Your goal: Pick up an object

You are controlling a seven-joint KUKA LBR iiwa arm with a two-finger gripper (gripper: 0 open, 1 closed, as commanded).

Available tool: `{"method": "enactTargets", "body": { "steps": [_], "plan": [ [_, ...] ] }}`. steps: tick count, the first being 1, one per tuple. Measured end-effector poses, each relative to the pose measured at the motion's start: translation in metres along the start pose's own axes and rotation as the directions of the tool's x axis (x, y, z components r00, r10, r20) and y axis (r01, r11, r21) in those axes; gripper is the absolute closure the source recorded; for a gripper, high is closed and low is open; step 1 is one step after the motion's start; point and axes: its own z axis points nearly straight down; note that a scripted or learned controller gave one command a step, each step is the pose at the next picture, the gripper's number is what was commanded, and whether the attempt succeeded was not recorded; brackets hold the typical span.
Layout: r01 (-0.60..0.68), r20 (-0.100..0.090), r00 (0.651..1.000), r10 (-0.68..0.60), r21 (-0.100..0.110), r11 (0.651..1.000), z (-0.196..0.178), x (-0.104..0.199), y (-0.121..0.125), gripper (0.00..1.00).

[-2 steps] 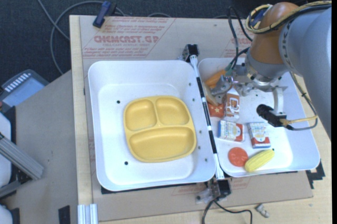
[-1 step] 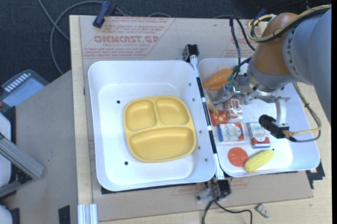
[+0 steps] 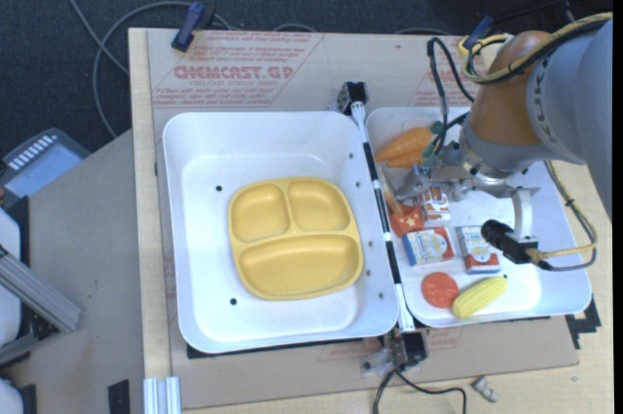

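Observation:
My gripper (image 3: 426, 180) reaches down into the right bin (image 3: 557, 297) from the grey arm with the orange band. It sits just above a red and white packet (image 3: 437, 206) and beside an orange carrot (image 3: 404, 146) at the bin's back left. Nearer the front of the same bin lie a blue and white carton (image 3: 428, 247), a small red and white box (image 3: 479, 249), a red tomato slice (image 3: 440, 288) and a yellow corn cob (image 3: 480, 296). A red piece (image 3: 405, 220) lies against the bin's left wall. The gripper's body hides whatever is under it.
The left bin (image 3: 195, 207) holds a yellow divided plate (image 3: 294, 237). A black clamp (image 3: 352, 95) joins the two bins at the back. Cables loop around the arm at the right bin's back and right side.

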Motion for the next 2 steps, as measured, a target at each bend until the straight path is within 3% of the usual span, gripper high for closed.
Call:
{"method": "enactTargets", "body": {
  "steps": [1,2],
  "plan": [
    [0.001,0.001,1.0,-0.001,-0.004,1.0,0.0,0.005,0.022,0.0],
    [0.0,0.0,1.0,0.0,0.0,1.0,-0.011,-0.008,0.009,0.0]
  ]
}}
